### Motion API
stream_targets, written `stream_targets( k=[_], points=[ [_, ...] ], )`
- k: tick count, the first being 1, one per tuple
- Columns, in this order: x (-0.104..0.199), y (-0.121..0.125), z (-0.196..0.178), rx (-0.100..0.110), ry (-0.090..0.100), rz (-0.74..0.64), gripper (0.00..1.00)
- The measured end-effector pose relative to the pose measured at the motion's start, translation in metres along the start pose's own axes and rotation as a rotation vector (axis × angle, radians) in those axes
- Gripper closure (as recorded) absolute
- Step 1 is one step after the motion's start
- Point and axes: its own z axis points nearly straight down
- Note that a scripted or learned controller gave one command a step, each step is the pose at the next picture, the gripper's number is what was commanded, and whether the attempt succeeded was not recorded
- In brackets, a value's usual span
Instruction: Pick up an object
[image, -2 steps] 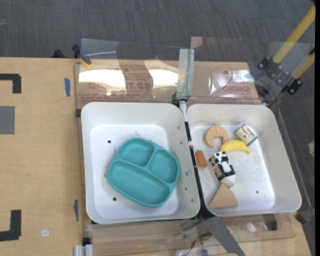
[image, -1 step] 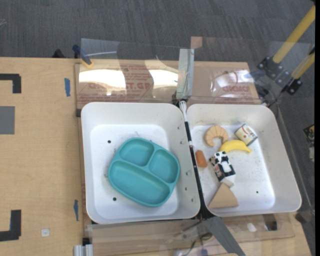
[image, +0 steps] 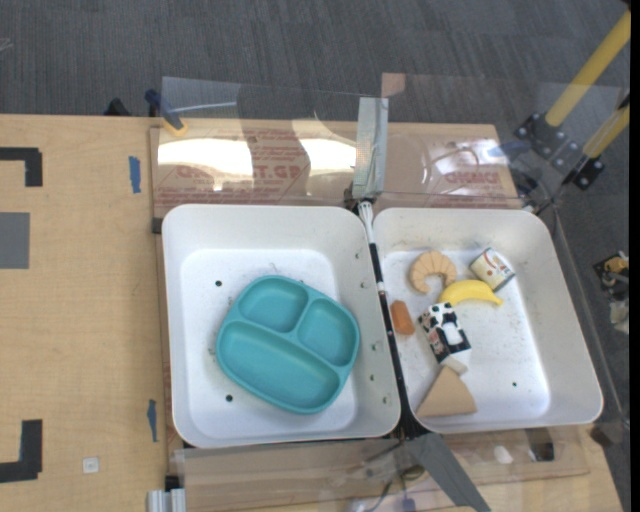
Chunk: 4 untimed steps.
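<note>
Several small items crowd the right bin (image: 560, 330); target the isolated banana (image: 470, 293); tool state cannot be told.

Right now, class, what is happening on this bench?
Nothing is being handled at this moment. The left bin holds a teal divided plate. The right bin holds small items lying loose: a croissant, a banana, a small carton, a black-and-white toy, an orange piece and a tan wedge. None has been picked up yet.
</note>
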Motion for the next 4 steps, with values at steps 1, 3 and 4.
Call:
stream_targets(
  k=[1, 3, 4],
  points=[
    [0.000, 0.001, -0.009, -0.003, 0.004, 0.001, 1.00],
    [0.000, 0.000, -0.007, 0.000, 0.000, 0.003, 1.00],
    [0.000, 0.001, -0.041, -0.005, 0.006, 0.000, 1.00]
  ],
)
